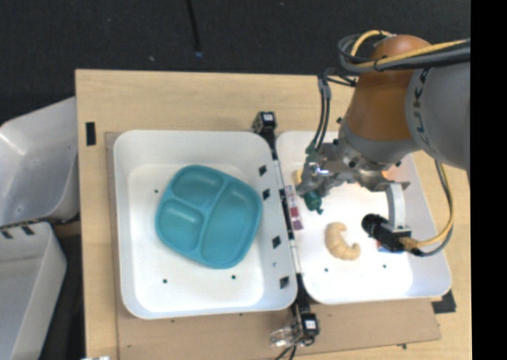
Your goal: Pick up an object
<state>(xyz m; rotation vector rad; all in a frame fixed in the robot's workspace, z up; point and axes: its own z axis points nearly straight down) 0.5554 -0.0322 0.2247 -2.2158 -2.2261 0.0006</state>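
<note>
Hovering with a finger state I could not tell, the gripper (315, 196) had the croissant (343, 241) just below-right.

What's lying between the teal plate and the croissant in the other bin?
In the camera view, the bins' meeting walls lie between the teal plate and the croissant, with a small purple item beside them.

A grey arm (444, 112) is seen with a broad orange band (384, 105) above the wrist; black and yellow cables (360, 45) are looped over that band, beside grey metal fittings.
</note>
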